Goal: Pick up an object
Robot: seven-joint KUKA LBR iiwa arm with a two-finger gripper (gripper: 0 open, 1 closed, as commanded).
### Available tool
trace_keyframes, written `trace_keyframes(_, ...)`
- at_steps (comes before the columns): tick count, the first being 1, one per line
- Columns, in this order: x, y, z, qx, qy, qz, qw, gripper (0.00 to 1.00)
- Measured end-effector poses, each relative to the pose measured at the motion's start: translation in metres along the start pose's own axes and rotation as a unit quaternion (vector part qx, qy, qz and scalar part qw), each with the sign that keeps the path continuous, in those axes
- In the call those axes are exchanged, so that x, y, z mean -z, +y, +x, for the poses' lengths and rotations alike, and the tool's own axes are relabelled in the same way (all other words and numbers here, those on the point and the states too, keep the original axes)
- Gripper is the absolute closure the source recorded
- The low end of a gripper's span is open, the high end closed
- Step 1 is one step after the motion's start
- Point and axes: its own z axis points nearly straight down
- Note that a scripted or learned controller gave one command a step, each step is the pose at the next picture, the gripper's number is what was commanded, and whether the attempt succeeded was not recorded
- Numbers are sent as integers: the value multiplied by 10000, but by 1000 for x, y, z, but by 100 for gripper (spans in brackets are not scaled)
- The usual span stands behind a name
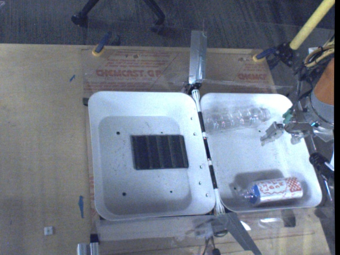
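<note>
1. Wooden surface (pixel 42 158) carries two shallow white bins side by side, with small blue marks on the bare wood to the left.
2. At the near edge, a clear bracket (pixel 234 230) stands below the seam between the bins.
3. Right bin (pixel 249 153), near part: a bottle with a red-and-white patterned label (pixel 276 189) lies on its side, its blue neck and clear cap end pointing left, close to the bin's near wall.
4. Left bin (pixel 106 142): a dark ribbed rectangular tray (pixel 159 151) lies flat near the centre of the floor, apart from all four walls.
5. Right bin, middle right: the hand (pixel 276 130) hangs over the floor with its two fingers spread apart and nothing between them; one fingertip points left and toward the bin's centre.
6. Right bin, far part: a clear plastic bottle (pixel 236 117) lies on its side along the far wall, left of the hand and apart from it.
7. Grey arm with an orange band (pixel 324 92) enters from the right edge above the hand.
8. Beyond the bins, a clear sheet with red lettering (pixel 130 70) lies on the surface, held by blue-and-yellow clamps (pixel 102 44).
9. Farthest: dark carpet and black chair legs (pixel 122 1).
</note>
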Motion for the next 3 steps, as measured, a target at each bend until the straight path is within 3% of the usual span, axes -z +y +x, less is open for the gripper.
trace_keyframes(1,-113,-33,20,684,-12,-49,9976,0)
trace_keyframes(2,-113,28,49,906,-14,-58,9959,0)
trace_keyframes(3,-114,90,45,1405,54,216,9898,0)
